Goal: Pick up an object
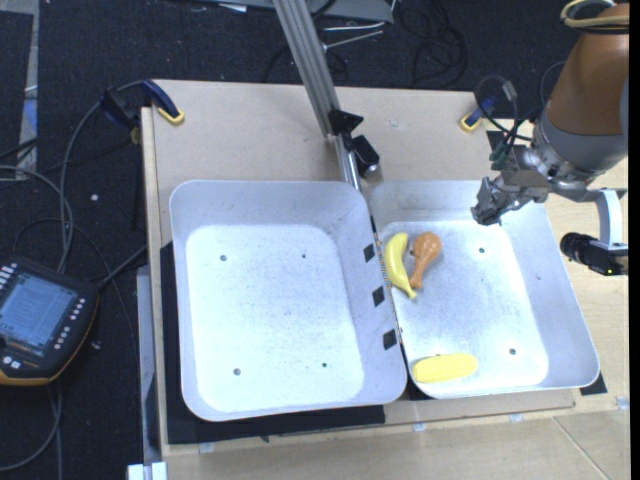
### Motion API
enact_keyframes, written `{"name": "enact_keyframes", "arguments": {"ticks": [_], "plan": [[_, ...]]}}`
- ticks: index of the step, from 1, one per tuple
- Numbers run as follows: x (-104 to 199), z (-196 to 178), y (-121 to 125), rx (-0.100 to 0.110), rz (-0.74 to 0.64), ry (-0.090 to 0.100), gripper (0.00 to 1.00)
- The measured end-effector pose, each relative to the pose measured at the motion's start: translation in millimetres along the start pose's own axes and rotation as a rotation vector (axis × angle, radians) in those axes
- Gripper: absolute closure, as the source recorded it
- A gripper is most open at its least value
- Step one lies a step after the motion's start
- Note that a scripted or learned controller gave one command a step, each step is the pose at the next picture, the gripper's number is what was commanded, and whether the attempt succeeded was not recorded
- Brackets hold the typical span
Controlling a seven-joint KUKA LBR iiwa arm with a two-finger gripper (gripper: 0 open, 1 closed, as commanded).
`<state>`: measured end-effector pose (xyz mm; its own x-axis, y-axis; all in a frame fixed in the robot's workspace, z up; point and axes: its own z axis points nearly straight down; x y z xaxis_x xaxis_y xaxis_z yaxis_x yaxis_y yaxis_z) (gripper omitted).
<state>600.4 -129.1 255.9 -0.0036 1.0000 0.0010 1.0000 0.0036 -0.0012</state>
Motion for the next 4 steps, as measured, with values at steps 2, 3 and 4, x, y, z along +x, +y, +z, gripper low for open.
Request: {"name": "enact_keyframes", "arguments": {"ticks": [2, 3, 4], "plan": [[109.8, -6.5, -12.8, -0.001, -0.002, 0.000, 1.00], [154.2, -3.4, -19.8, -0.001, -0.001, 0.000, 1.00], [205.2, 1.8, -21.6, -0.001, -0.001, 0.000, 1.00]]}}
